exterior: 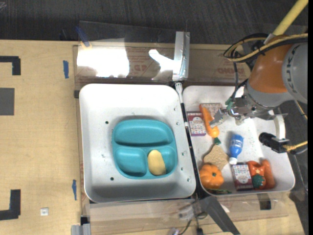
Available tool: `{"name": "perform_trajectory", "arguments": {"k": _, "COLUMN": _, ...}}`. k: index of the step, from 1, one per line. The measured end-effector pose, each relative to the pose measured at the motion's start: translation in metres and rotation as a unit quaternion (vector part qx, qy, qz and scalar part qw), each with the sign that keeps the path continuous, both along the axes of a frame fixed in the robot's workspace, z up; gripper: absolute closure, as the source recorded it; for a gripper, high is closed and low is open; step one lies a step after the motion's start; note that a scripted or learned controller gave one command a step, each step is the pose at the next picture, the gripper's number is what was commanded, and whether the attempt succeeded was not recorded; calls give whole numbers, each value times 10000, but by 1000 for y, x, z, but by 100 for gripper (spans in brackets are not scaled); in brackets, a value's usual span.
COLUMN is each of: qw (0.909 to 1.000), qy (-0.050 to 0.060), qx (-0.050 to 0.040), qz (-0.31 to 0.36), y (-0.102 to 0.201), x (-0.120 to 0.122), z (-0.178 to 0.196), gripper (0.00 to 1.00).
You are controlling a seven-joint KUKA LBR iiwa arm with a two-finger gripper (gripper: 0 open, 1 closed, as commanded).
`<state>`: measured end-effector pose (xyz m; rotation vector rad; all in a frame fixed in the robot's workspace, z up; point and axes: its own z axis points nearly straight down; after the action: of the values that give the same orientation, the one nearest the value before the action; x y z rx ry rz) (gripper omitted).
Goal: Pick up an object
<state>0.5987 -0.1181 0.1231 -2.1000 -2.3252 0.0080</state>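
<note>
Gripper (pixel 226 112) low in the right bin (pixel 286 184), at its far end. Just left of it: carrot (pixel 209 122), tilted, with two small cartons (pixel 197 124) touching or beside. Nearer the camera from the gripper: blue bottle (pixel 235 146), cracker (pixel 217 156), pumpkin (pixel 212 176), red packet cluster (pixel 252 175), packed close with narrow gaps. Open white floor right of the bottle. Further left, past the divider wall, left bin (pixel 93 131): teal tray (pixel 142 146) central, yellow lemon (pixel 156 162) in it; bare margin around.

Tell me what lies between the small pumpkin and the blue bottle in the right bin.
A tan slice of bread lies between the pumpkin and the blue bottle, seen in the camera view.
</note>
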Motion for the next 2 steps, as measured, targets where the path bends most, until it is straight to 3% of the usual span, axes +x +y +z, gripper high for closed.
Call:
{"name": "perform_trajectory", "arguments": {"k": 1, "qw": 9994, "qy": -109, "qx": -20, "qz": 337, "y": 6, "x": -41, "z": -34, "gripper": 0}}
{"name": "perform_trajectory", "arguments": {"k": 2, "qw": 9994, "qy": -136, "qx": -32, "qz": 320, "y": 4, "x": -39, "z": -23, "gripper": 100}}
